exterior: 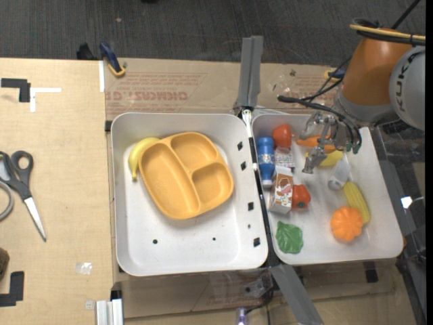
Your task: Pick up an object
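Gripper (323, 149) low over right bin (385, 202) — grip state unclear; light wooden bench (54, 202) with scissors (26, 188), cardboard (176, 87) — dark carpet (203, 12) beyond.

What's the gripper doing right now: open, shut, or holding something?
Gripper: low over the back of the right bin, among the small items there; whether it is open, shut or holding anything cannot be told.

The right bin (389, 246) contains a blue bottle (264, 159) lying lengthwise by the left wall, a red tomato (282, 136), a carton (282, 193), a green leaf (289, 238), an orange pumpkin (347, 224) and a corn cob (356, 201). The left bin (135, 249) contains a yellow divided plate (184, 175) partly covering a banana (139, 154).
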Robot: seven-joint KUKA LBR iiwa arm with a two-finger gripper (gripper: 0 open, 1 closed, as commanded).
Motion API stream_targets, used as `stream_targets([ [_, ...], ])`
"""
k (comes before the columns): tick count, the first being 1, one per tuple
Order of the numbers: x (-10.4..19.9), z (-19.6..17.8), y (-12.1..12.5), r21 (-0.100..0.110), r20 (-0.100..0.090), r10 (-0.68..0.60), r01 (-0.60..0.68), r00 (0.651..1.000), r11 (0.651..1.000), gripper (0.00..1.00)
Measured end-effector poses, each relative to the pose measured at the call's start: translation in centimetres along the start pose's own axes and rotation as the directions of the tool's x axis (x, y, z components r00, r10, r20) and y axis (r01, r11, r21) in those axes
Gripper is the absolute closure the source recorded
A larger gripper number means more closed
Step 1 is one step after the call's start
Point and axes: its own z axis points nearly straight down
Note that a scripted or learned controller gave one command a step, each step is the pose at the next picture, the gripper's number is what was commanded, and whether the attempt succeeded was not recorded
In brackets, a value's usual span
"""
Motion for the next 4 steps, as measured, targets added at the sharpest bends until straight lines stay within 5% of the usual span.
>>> stream_targets([
  [2,0.3,1.0,0.2,-0.002,-0.007,0.144,-0.144,0.99,0.99,0.0],
  [3,0.1,-0.1,0.2,-0.001,0.0,0.142,-0.142,0.99,0.99,1.0],
  [4,4.4,-8.7,5.0,-0.001,-0.01,0.114,-0.114,0.993,0.994,1.0],
])
